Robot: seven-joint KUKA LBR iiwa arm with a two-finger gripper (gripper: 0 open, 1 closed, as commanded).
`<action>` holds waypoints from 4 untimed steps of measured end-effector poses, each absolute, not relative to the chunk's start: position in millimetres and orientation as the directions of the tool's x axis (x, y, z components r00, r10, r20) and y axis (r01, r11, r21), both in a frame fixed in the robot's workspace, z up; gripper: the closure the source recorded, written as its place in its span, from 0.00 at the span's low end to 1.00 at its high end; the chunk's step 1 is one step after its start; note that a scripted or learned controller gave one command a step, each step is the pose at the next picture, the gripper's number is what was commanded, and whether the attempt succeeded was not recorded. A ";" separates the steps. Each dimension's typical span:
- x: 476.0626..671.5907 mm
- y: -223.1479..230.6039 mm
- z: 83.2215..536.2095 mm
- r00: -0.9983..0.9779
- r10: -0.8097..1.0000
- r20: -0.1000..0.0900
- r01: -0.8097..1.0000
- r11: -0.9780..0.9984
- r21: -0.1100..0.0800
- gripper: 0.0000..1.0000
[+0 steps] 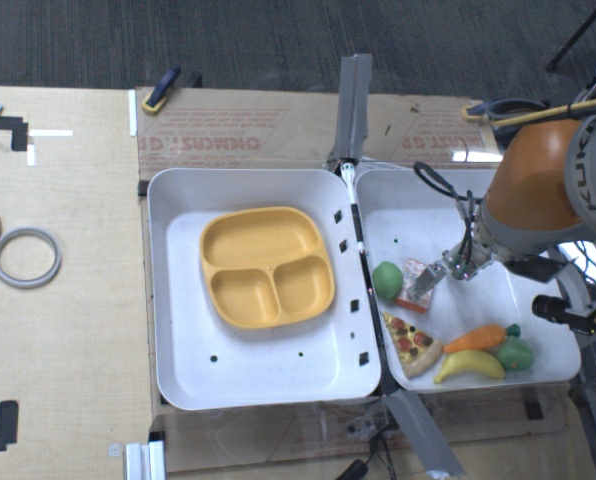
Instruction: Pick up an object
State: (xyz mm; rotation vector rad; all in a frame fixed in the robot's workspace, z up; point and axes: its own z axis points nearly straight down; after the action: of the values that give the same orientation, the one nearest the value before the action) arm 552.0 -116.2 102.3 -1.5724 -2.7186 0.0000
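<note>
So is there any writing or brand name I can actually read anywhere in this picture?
"KU": white letters on the arm, cut off at the picture's edge.
Red print on the cardboard behind the bins: upside down and too blurred to read.
Small packet by the gripper: markings too small to read.

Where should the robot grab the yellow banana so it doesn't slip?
Probably the banana's thick middle, coming straight down from above with the fingers either side of its narrow width. It lies flat on the right bin's floor, so its top is open. Its curved ends taper, and the carrot and a green fruit crowd its upper and right sides, so go carefully.
</note>
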 end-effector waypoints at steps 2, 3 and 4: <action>637.1 -99.3 98.4 -0.360 0.933 -0.007 0.933 0.360 0.012 0.00; 638.2 -98.5 109.5 -0.361 0.932 -0.006 0.932 0.361 0.015 1.00; 619.7 -69.8 233.0 -0.155 0.988 -0.002 0.988 0.155 0.000 1.00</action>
State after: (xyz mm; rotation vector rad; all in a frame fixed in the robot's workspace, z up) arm 619.7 -69.8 233.0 -2.0433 -2.3879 0.0025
